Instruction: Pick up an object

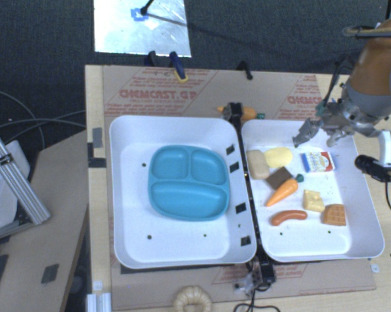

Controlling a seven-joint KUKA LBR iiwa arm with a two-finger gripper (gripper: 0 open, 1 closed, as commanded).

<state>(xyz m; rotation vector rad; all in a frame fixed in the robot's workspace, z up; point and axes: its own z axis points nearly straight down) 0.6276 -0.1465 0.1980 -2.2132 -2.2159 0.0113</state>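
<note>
Several toy foods lie in the right bin: a yellow lemon-like piece, a beige roll, a brown block, an orange carrot, a red sausage, a pale cheese cube, a waffle and a red-and-white carton. My gripper hangs over the bin's back part, just behind the carton and to the right of the yellow piece. Its fingers stand apart, open, with nothing between them.
The left bin holds a blue divided plate. A black divider with clips runs between the bins. A small orange item lies behind the bins on the cardboard, and a ring-shaped pastry toy lies in front.
</note>
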